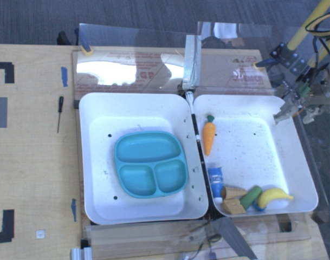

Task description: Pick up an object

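The right bin (262,145) holds an orange toy carrot (208,136) with a green top, lying along its left wall. At its near edge lie a blue-and-white tube (215,181), a tan block (234,198), a green piece (252,196) and a yellow banana (273,197), crowded together. My gripper (290,110) hangs over the far right rim of this bin, well away from all the objects and holding nothing that I can see.
The left bin (94,145) carries a teal divided plate (150,163) in its middle. A metal divider post (191,61) and clear panels stand behind both bins. Cables and a yellow tube (311,18) crowd the far right.
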Available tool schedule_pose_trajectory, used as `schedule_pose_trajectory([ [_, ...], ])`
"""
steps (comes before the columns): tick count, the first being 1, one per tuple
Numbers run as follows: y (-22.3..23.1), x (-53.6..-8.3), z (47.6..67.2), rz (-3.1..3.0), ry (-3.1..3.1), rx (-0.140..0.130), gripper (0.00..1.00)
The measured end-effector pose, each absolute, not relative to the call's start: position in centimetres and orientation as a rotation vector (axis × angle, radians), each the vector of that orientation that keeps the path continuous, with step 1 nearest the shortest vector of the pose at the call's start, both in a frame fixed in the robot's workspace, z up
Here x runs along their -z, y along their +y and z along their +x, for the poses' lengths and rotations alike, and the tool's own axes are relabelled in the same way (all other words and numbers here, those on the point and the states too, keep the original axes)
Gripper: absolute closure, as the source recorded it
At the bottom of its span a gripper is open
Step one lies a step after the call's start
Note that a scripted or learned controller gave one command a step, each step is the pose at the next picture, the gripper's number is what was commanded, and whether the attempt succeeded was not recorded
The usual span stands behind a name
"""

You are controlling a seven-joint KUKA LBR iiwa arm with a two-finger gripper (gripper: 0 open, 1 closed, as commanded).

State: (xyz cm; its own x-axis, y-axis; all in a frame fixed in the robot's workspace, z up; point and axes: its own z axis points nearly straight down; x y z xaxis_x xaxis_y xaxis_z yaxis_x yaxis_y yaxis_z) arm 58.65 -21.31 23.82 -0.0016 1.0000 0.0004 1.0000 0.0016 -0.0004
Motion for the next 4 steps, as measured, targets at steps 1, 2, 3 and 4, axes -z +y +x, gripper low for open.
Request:
schedule_pose_trajectory([
  [1,-17.3,-14.1,53.0,-2.34,-2.084,-0.008,0.0],
  [2,-12.7,-14.1,47.9,-2.272,-2.165,-0.001,0.0],
  [3,-12.8,-14.1,47.9,-2.273,-2.165,-0.001,0.0],
  [4,-13.3,-8.8,48.1,-1.839,-2.553,0.005,0.0],
])
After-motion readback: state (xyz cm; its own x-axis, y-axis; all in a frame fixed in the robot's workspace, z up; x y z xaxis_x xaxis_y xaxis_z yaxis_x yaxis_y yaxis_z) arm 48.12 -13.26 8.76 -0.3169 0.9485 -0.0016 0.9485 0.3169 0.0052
